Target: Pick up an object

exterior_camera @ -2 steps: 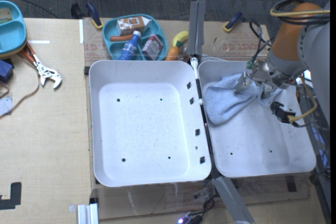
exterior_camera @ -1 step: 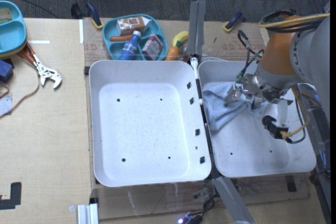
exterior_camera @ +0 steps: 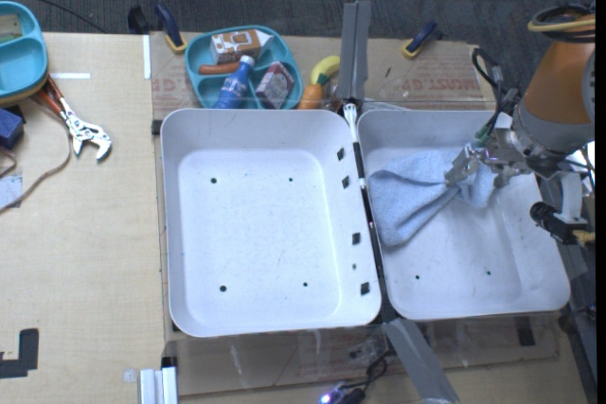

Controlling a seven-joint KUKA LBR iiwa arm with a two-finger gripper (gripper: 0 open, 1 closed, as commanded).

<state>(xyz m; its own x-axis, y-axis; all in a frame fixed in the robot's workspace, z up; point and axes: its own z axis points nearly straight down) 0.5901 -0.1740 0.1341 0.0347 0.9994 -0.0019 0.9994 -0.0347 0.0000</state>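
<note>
Reaching in over the right bin (exterior_camera: pixel 530 298) from its far right side, wrist angled down, gripper (exterior_camera: pixel 471 167) pinching a raised fold of the cloth (exterior_camera: pixel 417 194) lying inside that bin.

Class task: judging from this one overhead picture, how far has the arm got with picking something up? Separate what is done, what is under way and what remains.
Done: the end effector has reached the light blue cloth in the right bin.
Under way: the cloth's right edge is bunched and drawn up toward it, suggesting a grasp, though a firm grip is unclear.
Left: most of the cloth lies on the bin floor, so lifting it clear remains.
</note>
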